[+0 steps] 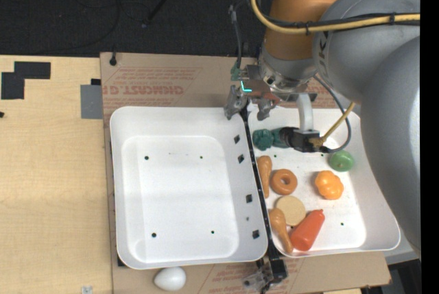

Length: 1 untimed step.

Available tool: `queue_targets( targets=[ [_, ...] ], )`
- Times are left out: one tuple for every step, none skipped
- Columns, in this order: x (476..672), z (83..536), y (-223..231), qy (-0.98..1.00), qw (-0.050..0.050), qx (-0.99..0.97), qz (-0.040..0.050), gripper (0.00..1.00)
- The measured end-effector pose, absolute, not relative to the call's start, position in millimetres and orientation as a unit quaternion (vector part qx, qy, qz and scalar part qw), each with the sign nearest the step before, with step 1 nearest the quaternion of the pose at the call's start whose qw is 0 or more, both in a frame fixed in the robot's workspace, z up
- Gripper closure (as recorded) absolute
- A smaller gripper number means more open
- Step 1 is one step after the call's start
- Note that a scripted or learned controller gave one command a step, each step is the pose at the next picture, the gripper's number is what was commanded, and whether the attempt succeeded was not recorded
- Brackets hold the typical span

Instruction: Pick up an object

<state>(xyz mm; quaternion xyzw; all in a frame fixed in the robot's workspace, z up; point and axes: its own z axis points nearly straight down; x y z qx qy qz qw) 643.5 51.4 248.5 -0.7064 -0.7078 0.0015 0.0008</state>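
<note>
- Two white bins sit side by side on the bench; the left bin (127, 149) takes up the middle of the frame with nothing but small dark dots on its floor.
- Below it, at the bottom edge of the frame, a white egg-shaped thing (169, 278) lies outside on the cardboard.
- Along the divider, the right bin (370, 224) holds its clutter: two long orange carrot-like pieces (265, 173), a brown ring doughnut (283, 181), a pale round disc (290, 210) and a red bottle-shaped toy (306, 230) leaning low.
- Up toward the centre, the gripper (248, 106) hangs over the top end of the divider, near a dark green lump (265, 139); from where I stand its fingers look slightly spread with nothing between them, though that is hard to be sure of.
- Further right lie an orange pepper-like toy (328, 185) and a small green ball (341, 161).
- My worry: coming down here, the fingers could strike the bin rims rather than any toy, and the packed carrot, doughnut and disc could get shoved aside instead of grasped.
</note>
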Motion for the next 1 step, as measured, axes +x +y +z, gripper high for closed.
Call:
queue_targets(
  targets=[
    [642.5, 183.1, 31.0, -0.707, 0.002, -0.707, 0.0035, 0.00]
  ],
)
